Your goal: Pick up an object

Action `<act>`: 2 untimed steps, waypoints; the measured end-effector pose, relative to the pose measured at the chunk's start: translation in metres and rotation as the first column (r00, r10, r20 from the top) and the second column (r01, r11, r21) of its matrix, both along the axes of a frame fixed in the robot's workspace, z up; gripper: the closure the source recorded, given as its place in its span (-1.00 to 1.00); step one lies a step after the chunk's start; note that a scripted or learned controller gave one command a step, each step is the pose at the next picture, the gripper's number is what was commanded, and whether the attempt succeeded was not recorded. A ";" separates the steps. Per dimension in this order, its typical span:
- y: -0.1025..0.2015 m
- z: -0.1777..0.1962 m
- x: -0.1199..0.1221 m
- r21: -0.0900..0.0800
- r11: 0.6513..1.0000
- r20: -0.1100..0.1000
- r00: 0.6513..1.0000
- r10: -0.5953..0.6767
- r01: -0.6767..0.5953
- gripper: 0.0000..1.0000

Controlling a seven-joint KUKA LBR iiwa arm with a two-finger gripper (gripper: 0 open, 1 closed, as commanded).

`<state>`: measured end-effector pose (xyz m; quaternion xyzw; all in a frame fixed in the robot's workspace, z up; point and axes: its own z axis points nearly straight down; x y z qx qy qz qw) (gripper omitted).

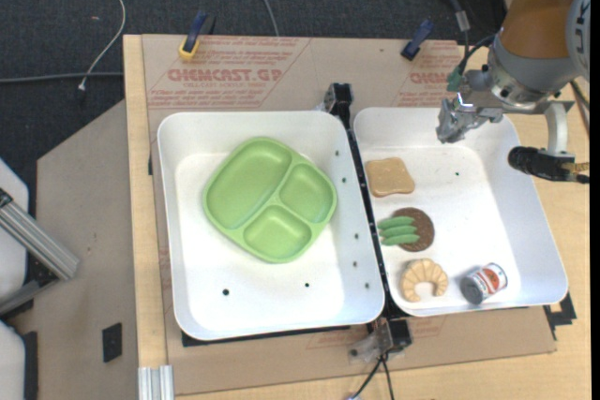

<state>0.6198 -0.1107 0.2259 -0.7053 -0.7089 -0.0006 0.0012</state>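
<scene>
Here my arm [542, 9] reaches in from the right, gripper [454, 128] pointing down over the right bin's [539, 229] far edge; whether it is spread or pressed together I cannot tell. Toast [389, 176], a brown disc with green beans [407, 230], croissant [424, 278] and can [483, 282] lie nearer, with bare floor between.

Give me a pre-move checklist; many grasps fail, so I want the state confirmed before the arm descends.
1. Gripper free of any object: ok, nothing between its fingers.
2. Gripper above the right bin: ok, near its far edge.
3. Targets in that bin: ok, toast, croissant, can, beans.
4. Targets apart: not ok, beans lie on a brown disc.
5. Gripper over a target: not ok, toast sits off to one side.
6. Finger opening: cannot tell.
</scene>
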 end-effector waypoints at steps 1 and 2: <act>0.054 0.011 -0.005 0.000 1.000 -0.001 1.000 -0.001 0.001 1.00; 0.103 0.012 -0.021 0.000 1.000 -0.003 1.000 0.000 0.000 1.00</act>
